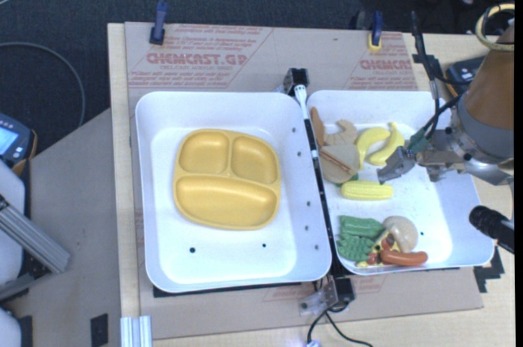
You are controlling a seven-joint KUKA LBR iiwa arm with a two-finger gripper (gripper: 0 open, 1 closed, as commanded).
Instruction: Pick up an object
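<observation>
Right bin's holding toy food: yellow bananas (pixel 382 143) up top, corn cob (pixel 366 190) lying mid-bin, green beans (pixel 357 233) and a hot dog (pixel 402 258) sitting along the front.

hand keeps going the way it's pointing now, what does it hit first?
Probably the corn cob. The hand points down and left in the right bin, its tips just above the cob, bananas beside. Depth is unclear from this slant.

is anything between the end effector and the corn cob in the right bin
Nothing visible is. The end effector sits low in the right bin, just above and to the right of the corn cob, with bare bin floor between them. The banana lies beside the end effector, farther back, not on that path.
</observation>
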